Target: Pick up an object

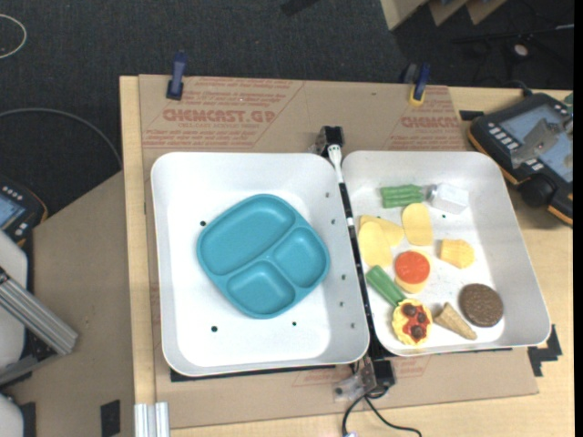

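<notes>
In the left bin (182,208), a blue tray (262,255); right bin (492,198) holds seemingly toy food (412,267); gripper's state unclear.

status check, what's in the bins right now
Right bin: toy food pieces, untouched, round orange piece in the middle. Left bin: blue divided plate. Nothing lying over the pieces.

A dark grey carpeted floor (82,35) surrounds a light wooden bench (569,271). A brown cardboard sheet (264,107) printed with red lettering covers the benchtop, held at its far edge by two blue clamps (176,75). A black handheld pendant (528,139) lies at the right. A thin cable (18,25) loops across the floor at upper left.
</notes>
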You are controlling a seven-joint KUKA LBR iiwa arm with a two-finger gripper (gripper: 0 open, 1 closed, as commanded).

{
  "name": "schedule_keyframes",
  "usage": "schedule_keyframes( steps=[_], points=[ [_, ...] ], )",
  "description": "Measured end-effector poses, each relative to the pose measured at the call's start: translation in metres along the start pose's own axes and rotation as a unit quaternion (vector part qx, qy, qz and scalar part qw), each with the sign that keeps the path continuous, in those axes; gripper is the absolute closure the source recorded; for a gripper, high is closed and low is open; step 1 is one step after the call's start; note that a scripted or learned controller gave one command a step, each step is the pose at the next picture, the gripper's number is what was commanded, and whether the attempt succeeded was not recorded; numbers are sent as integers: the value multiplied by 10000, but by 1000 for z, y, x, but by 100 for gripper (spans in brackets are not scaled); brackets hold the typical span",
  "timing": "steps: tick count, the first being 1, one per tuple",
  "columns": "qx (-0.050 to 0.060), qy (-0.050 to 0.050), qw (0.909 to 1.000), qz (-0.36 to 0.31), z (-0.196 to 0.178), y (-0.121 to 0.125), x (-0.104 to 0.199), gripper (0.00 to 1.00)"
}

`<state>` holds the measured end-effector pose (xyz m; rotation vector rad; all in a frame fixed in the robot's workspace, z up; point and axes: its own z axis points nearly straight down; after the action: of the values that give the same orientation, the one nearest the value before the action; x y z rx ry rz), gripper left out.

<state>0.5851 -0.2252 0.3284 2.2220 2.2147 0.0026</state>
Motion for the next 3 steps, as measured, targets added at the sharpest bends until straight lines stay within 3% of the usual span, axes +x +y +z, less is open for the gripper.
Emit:
schedule_keyframes(
  steps=[1, 2, 3],
  points=[
    [-77, -29, 10000, -21, -155, -48, 9, 0],
    [69, 34, 10000, -48, -75, -109, 90, 0],
    [-45, -38, 10000, 21, -176, -105, -4, 0]
  ],
)
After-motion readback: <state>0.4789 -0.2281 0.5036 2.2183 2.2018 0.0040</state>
